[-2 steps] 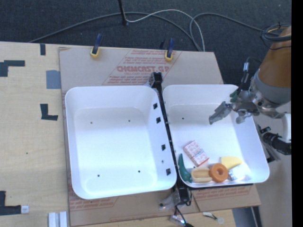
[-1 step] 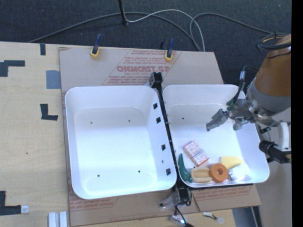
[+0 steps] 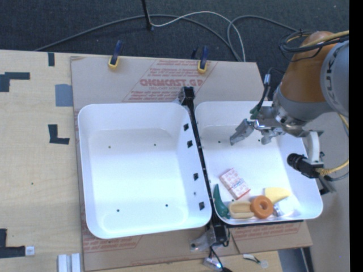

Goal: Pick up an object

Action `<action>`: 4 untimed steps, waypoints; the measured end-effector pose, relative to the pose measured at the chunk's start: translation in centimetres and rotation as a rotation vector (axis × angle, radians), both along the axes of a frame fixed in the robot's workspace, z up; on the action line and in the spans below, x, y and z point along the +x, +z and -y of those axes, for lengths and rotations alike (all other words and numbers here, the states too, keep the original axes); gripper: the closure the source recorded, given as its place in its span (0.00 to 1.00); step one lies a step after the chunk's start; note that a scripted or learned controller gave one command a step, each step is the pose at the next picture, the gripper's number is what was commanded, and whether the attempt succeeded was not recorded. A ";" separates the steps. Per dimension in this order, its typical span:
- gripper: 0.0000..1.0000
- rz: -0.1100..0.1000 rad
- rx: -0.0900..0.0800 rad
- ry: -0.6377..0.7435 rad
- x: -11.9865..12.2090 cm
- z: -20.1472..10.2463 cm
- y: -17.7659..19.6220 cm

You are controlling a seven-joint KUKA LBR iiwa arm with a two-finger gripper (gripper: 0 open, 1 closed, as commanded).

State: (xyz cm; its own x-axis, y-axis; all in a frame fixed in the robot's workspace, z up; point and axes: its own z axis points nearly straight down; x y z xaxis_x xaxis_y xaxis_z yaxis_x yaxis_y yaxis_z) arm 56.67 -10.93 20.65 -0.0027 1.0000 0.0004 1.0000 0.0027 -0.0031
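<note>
The gripper (image 3: 243, 131) hangs over the far part of the right bin (image 3: 295, 215), jaws parted, holding nothing. The objects, e.g. pink packet (image 3: 234, 183) and orange ring (image 3: 262, 206), lie nearer the camera, w/ bare floor between.

Reaching in from the right with the grey arm (image 3: 334, 78), orange band above the wrist, gripper (image 3: 249, 130) hanging low and pointing left at a slant, fingers (image 3: 240, 132) spread a little apart with nothing between them.
</note>
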 end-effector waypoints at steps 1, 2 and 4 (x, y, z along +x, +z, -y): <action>0.00 -0.005 0.000 -0.003 -1.1 0.5 -8.2; 0.00 0.000 0.000 -0.001 4.5 0.6 -12.0; 0.00 -0.005 -0.001 -0.005 10.3 -1.6 -12.3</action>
State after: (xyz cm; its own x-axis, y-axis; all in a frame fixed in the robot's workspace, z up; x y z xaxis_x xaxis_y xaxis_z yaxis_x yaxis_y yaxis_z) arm 66.96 -9.31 8.39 0.0024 1.0000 -0.0009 1.0000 -0.0024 -0.0080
